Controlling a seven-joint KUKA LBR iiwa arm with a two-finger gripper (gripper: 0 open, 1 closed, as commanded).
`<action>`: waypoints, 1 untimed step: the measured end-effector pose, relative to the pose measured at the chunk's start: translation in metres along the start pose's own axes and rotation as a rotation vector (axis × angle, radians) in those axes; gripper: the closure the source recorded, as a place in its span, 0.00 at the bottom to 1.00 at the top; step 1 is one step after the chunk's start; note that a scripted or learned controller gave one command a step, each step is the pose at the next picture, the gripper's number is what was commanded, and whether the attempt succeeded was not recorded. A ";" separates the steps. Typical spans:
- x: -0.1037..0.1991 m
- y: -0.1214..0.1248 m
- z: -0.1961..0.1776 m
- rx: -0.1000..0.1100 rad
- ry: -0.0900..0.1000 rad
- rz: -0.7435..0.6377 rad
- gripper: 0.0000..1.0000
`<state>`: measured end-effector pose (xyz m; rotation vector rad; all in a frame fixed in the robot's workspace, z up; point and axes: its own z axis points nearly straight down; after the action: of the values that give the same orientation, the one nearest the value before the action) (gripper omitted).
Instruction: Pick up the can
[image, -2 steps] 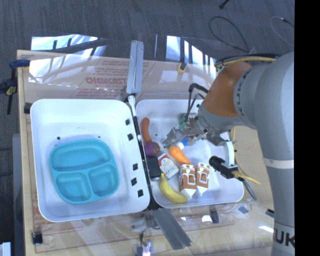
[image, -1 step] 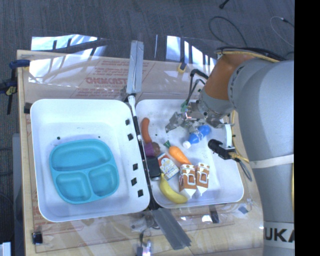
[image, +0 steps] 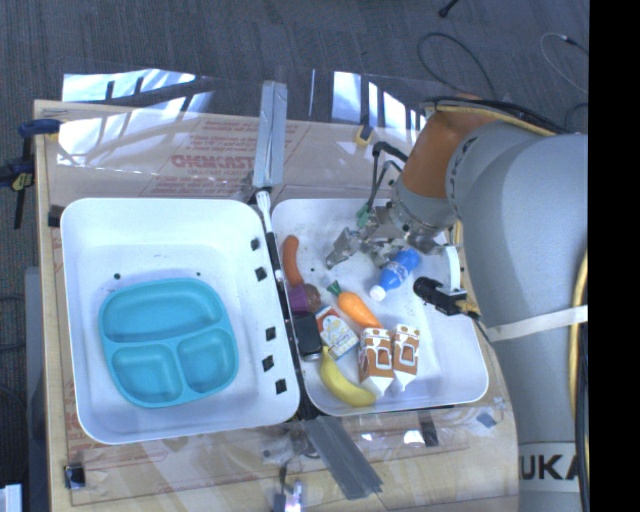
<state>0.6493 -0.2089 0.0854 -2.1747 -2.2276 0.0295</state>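
A small can-like item with a red and white label (image: 338, 332) lies on its side in the middle of the right bin (image: 455, 375), between a carrot and a banana; I cannot tell its shape for sure. My gripper (image: 347, 247) hangs over the far part of that bin, up and slightly right of the can and apart from it. Its fingers (image: 335, 256) look open with nothing between them. The grey arm with the orange band (image: 440, 150) reaches in from the right.
Around the can in the right bin lie a blue bottle (image: 395, 272), a carrot (image: 356, 308), a sausage (image: 290, 258), a purple item (image: 306, 297), a black item (image: 308, 336), a banana (image: 346, 384) and two cartons (image: 390, 358). The left bin (image: 90, 230) holds a blue divided plate (image: 168, 340).
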 end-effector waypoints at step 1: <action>0.001 0.001 -0.010 -0.001 -0.004 -0.008 1.00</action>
<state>0.6502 -0.2084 0.0957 -2.1681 -2.2384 0.0320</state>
